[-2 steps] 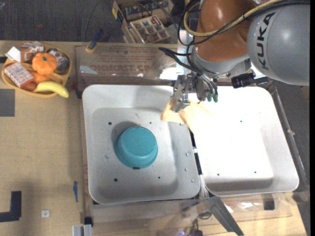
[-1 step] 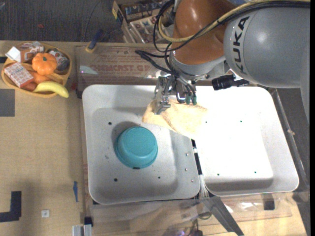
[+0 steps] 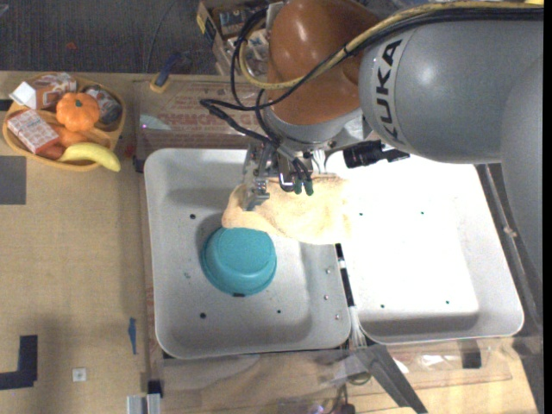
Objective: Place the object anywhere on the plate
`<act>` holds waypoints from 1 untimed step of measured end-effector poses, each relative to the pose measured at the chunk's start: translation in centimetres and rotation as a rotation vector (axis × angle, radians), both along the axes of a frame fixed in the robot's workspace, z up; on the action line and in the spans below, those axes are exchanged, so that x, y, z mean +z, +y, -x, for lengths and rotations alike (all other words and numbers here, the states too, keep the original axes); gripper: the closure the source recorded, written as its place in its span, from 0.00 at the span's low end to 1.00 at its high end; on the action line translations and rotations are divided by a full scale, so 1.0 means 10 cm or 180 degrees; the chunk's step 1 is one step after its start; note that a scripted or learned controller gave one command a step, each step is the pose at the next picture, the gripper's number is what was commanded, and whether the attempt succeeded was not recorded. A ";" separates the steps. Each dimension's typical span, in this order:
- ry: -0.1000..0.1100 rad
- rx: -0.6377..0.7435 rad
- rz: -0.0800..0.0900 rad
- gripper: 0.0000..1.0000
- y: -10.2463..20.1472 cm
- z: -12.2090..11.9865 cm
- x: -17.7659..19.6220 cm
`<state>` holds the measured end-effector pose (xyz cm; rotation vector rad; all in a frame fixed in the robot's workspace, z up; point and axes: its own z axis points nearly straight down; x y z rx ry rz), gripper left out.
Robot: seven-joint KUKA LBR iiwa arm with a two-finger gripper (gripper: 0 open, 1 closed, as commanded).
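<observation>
One blue bowl [image 3: 240,260] sits upside down in the left bin [image 3: 172,317], touching a pale cloth [image 3: 297,214] draped over the divider. The hand [image 3: 274,182] hovers above the cloth, fingers apart, holding nothing. One basket [image 3: 21,138] holds fruit.

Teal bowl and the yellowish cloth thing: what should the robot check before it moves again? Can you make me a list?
1. Where is the end effector? Over the left bin, above the pale yellow cloth: ok.
2. Is anything held between its fingers? Cannot tell.
3. Is the teal bowl out of the way? It sits upside down just below the end effector, touching the cloth's edge: not ok, it might get bumped.
4. Is the cloth all in one bin? It spreads over the divider toward the right bin: not ok.
5. Is a plate ready? Cannot tell; none is plainly recognisable.
</observation>
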<state>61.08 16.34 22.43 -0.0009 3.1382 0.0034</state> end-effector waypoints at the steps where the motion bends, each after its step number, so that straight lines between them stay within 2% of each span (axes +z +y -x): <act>1: -0.0002 -0.0001 -0.0001 0.00 0.00 0.00 0.00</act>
